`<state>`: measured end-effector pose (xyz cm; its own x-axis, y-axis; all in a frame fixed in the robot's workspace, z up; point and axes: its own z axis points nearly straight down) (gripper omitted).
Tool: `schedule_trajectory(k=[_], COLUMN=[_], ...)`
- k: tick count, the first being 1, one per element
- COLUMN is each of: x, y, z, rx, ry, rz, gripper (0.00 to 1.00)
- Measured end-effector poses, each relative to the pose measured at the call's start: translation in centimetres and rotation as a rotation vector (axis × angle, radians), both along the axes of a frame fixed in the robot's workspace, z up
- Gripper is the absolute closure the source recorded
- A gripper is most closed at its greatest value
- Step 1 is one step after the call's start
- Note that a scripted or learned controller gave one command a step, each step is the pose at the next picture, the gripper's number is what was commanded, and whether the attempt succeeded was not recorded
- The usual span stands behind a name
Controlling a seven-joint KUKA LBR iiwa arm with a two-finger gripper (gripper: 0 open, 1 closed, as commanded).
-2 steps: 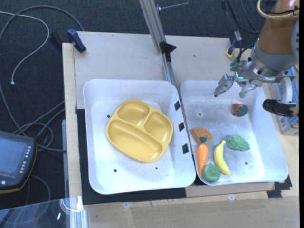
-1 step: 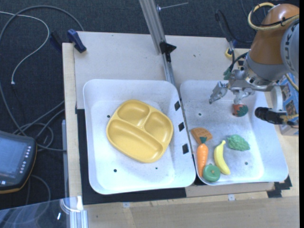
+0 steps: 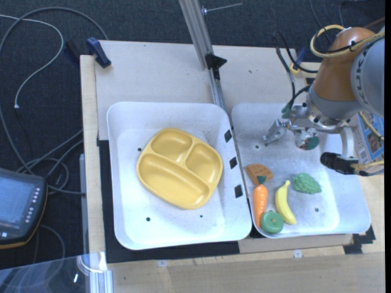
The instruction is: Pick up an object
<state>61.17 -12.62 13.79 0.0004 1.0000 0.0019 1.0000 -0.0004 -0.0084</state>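
The gripper [image 3: 287, 129] is seen low over the upper part of the right bin [image 3: 342, 221], reached in from the right under the grey arm [image 3: 360, 72] with its orange band. One metal finger [image 3: 273, 133] is pointed left and down; a rounded teal-and-white part sits beside it under the wrist. Whether the fingers are spread or closed cannot be told from this angle, and nothing is seen between them.

No single object is named by the task. The candidates are grouped in the lower half of the right bin: a green leafy vegetable toy [image 3: 306, 184], a banana [image 3: 284, 202], a carrot [image 3: 260, 202], a green round fruit [image 3: 272, 223] and a brown piece [image 3: 259, 173] above the carrot. A yellow divided plate [image 3: 179, 167] is lying in the left bin [image 3: 122, 224].

The grasp is judged not yet made; the gripper is placed well apart from the toys, over bare bin floor.

Risks, as judgement: if the fingers are shut here, only air would be caught. The carrot, banana and round fruit are lying touching or just beside one another, so a descent there could push neighbours aside or wedge two at once. The rounded, smooth toys could be squeezed out sideways. The pieces near the bin's lower wall leave little room for a finger.
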Motion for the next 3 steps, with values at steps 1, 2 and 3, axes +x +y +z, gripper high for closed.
schedule_trajectory(k=[1, 2, 3], x=[-0.1, 0.1, 0.0], y=[0.1, 0.1, 0.4], z=[-4.8, -3.4, 3.0], rx=[0.000, 0.000, -0.003], ry=[-0.001, -0.009, -0.016], rz=[0.001, 0.001, 0.002], gripper=[0.00, 1.00, 1.00])
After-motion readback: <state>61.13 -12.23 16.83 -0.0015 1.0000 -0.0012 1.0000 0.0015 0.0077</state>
